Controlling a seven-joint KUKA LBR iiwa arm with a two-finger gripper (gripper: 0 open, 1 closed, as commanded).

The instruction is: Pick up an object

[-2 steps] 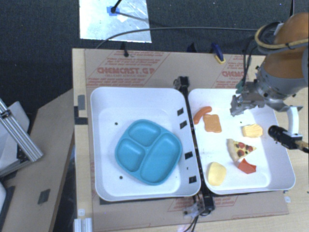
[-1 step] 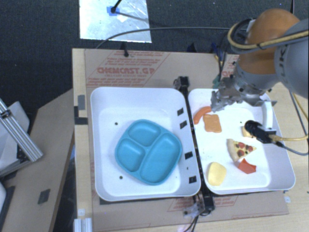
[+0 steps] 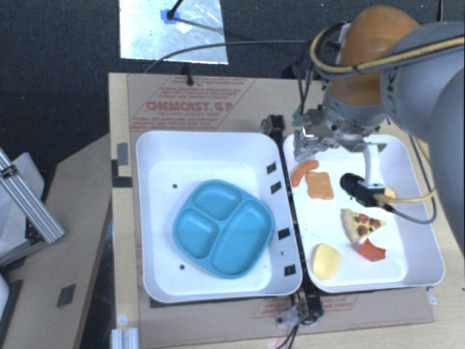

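My gripper [image 3: 306, 145] hangs over the far left corner of the right bin [image 3: 418, 264], coming down from the orange-banded wrist. Just in front of it lies an orange-red sausage [image 3: 304, 171], close below the gripper's tip. A tan-orange bread-like piece [image 3: 320, 186] sits beside the sausage. Nearer the front are a pizza slice [image 3: 360, 224], a small red piece [image 3: 373, 251] and a yellow piece [image 3: 326, 260]. I see nothing held in the gripper.
The left bin [image 3: 156, 195] holds a blue divided plate [image 3: 223, 227]. A black-clipped divider [image 3: 285, 209] runs between the bins. A metal frame [image 3: 25, 202] stands off the bench at the left.
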